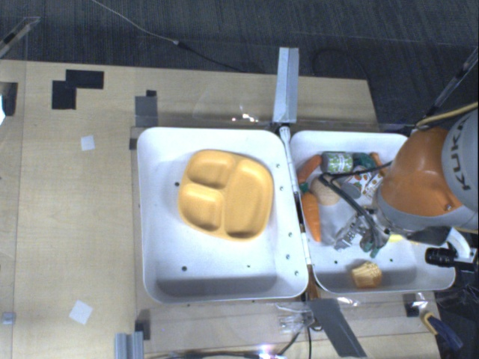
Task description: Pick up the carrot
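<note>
A yellow sectioned plate (225, 193) lies in the left bin (153, 223). Right of that plate, past the divider, the carrot (311, 216) lies along the right bin's (419, 279) left wall. Further right, the gripper (358, 234) hangs just beside the carrot; whether it is parted or closed cannot be told. A bread piece (366, 274) sits below it.

Light wood bench (67, 223), black tape marks (75, 87); dark carpet floor (187, 10) beyond, thin cable (112, 10) crossing.
</note>
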Available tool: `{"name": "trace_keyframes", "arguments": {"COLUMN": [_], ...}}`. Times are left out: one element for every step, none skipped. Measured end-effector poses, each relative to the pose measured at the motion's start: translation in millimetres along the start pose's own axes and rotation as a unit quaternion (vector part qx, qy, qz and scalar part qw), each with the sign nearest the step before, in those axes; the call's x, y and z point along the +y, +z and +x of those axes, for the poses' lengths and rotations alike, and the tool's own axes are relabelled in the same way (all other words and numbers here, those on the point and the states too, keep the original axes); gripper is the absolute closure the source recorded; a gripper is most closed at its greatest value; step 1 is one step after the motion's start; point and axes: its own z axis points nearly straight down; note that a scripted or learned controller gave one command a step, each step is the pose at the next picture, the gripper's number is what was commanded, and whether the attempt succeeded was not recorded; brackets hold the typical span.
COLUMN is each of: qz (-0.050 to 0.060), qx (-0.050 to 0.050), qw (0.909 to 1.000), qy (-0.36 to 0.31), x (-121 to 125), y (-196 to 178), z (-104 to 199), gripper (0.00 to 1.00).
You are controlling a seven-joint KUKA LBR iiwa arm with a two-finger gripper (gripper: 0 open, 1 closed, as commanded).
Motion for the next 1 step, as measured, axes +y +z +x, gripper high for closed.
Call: {"name": "trace_keyframes", "arguments": {"qz": [0.003], "qx": [0.004], "qw": [0.9931], "qy": [0.117], "x": [60.3], "y": [-82.4], "z": [0.7], "gripper": [1.0]}}
